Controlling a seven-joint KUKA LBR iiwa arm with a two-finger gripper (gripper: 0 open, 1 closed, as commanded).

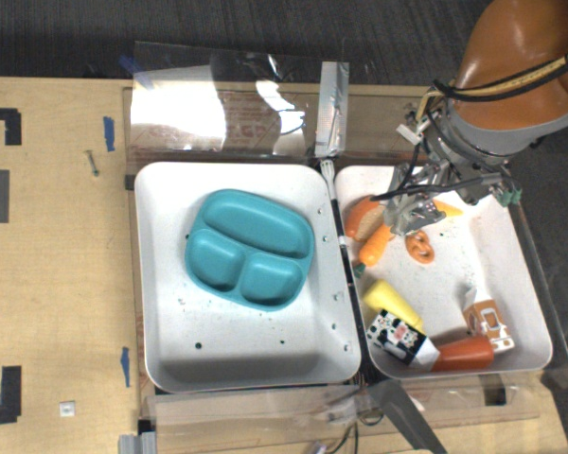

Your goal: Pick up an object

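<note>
My gripper (409, 218) hangs over the back left part of the right bin (516, 296), under the orange wrist band. Right beneath and around it lie an orange bun-like piece (363, 216), a carrot-shaped orange piece (375, 245) and a small orange pretzel-like ring (418, 247). A yellow piece (452, 207) pokes out behind the fingers. Nearer the front sit a yellow block (392, 304), a black-and-white patterned box (394, 336), a red bottle-shaped item (466, 352) and a small orange-and-white item (486, 319). I see nothing clearly held.
The left bin (161, 253) holds a teal divided plate (248, 248). A clear plastic sheet (227, 112) and a metal strip (330, 112) lie behind the bins. The wooden bench (47, 253) stretches out to the left.
</note>
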